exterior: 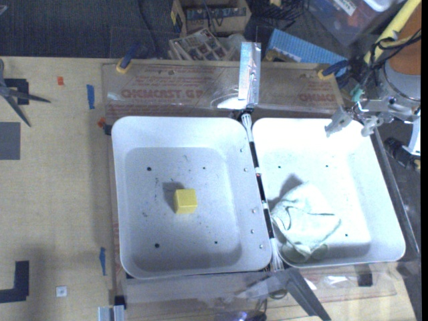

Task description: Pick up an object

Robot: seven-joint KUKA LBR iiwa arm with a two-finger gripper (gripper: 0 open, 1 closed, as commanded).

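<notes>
Yellow cube (pixel 186 200) sits mid left bin (pixel 134 139), square-ish, no real long axis. White cloth (pixel 304 219) bunched in right bin (pixel 381 179), near front corner by divider. Gripper (pixel 352 120) hovers over right bin's far right corner, high up; fingers look spread with nothing between them, though view's blurry there so not 100% sure. Cloth is closer pick: down-left from fingers, same bin. Cube lies well apart, across divider, further left.
</notes>
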